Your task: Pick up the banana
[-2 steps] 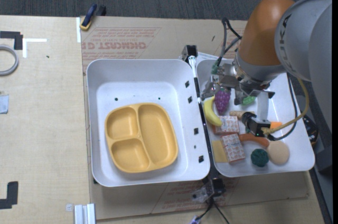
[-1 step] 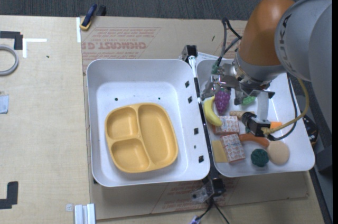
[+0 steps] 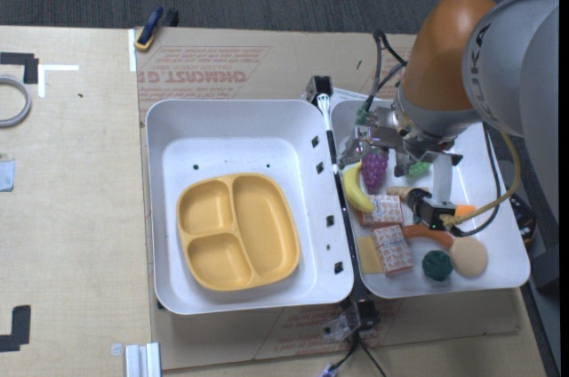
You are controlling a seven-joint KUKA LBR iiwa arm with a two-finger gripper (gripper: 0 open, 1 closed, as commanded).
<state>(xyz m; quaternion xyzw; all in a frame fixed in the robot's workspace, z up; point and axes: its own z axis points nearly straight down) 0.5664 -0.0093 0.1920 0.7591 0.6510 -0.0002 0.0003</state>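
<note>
The yellow banana (image 3: 357, 188) lies in the right bin (image 3: 498, 277), against its left wall and curving from top to bottom. A bunch of purple grapes (image 3: 374, 168) touches its right side. My gripper (image 3: 402, 155) hangs low over the upper middle of that bin, just right of the grapes and up and right of the banana. The orange band and grey wrist above cover most of the gripper. The banana lies free on the bin floor, with nothing gripping it.
The right bin also holds two waffle-like squares (image 3: 388, 228), a cheese slice (image 3: 368, 253), a carrot (image 3: 433, 234), a dark green piece (image 3: 436, 265), a tan egg (image 3: 469, 258) and a green item (image 3: 419, 167). A yellow divided plate (image 3: 236, 229) sits in the left bin (image 3: 222, 122).
</note>
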